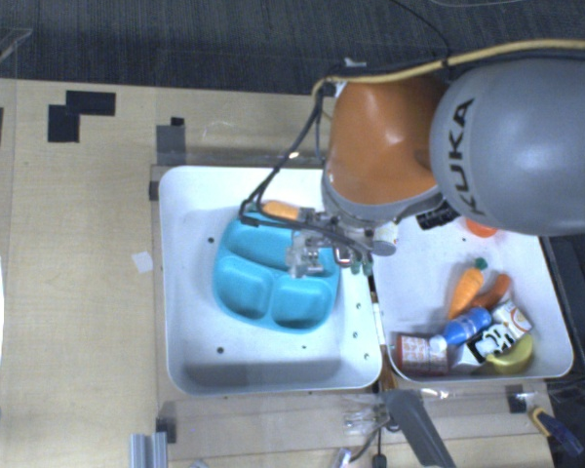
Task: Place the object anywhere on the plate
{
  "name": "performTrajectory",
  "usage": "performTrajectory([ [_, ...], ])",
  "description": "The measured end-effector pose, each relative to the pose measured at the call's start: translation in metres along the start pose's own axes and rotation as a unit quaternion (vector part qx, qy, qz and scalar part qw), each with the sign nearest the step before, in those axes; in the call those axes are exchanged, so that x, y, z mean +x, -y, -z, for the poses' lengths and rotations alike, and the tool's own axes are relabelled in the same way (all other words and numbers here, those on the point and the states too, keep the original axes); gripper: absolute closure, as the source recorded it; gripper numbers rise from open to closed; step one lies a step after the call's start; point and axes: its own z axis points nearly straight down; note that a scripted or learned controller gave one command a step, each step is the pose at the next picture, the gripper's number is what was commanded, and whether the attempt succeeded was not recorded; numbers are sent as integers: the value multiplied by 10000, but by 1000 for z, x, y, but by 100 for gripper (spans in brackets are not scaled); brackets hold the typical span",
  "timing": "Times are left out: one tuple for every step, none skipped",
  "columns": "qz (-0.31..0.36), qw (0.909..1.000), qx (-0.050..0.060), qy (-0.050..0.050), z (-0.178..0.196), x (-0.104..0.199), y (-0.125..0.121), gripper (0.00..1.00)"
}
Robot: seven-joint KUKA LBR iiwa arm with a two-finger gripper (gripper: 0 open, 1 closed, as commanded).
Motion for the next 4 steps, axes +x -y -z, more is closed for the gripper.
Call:
performTrajectory([
  [-2,10000,0,-2,0,0,0,0],
  [5,10000,-16,42,12,-2,-1,100],
  [7,10000,-16,41,12,-2,-1,0],
  [7,10000,-15,41,12,-2,-1,0],
])
